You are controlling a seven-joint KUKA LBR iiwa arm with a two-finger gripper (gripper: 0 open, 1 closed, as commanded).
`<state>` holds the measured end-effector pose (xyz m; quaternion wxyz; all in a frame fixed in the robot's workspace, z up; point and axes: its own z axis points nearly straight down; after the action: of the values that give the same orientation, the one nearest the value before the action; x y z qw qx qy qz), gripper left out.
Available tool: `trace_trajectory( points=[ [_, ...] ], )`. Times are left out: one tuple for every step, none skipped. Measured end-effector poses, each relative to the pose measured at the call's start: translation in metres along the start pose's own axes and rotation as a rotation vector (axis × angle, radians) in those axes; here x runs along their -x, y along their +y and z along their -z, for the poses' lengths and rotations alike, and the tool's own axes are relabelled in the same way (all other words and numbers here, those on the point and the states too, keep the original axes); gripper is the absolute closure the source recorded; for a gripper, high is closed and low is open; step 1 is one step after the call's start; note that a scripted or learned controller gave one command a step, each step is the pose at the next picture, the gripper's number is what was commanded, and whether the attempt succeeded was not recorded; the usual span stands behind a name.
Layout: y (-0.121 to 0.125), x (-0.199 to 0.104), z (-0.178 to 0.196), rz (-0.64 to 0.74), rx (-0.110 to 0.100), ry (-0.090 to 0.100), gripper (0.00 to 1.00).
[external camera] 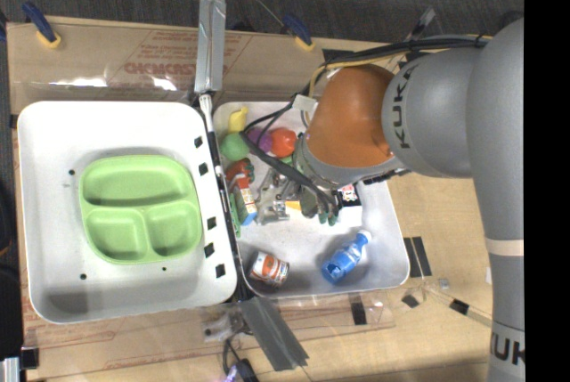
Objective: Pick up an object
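My gripper (283,200) reaches down into the middle of the right bin (387,269), under the orange band of the arm. Around it lie several small objects: a yellow piece (236,117), a green ball (232,145), a purple piece (256,138), a red-orange ball (282,141) and a red packet (238,175) along the bin's left side. A crushed blue bottle (345,257) and a small can (268,268) lie near the bin's front. The arm hides the bin's back right part.
The left bin (36,193) holds a green divided tray (139,208). A grey divider bar (210,42) stands upright between the bins at the back. Cardboard lines the bench under both bins.
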<state>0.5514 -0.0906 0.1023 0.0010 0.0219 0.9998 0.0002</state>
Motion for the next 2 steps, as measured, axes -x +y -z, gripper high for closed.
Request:
trace_trajectory(
  points=[
    [0.028, 0.051, 0.130, -0.105, -0.001, -0.012, 1.00],
    [0.048, 0.078, 0.175, -0.184, -0.001, -0.004, 1.00]
  ],
)
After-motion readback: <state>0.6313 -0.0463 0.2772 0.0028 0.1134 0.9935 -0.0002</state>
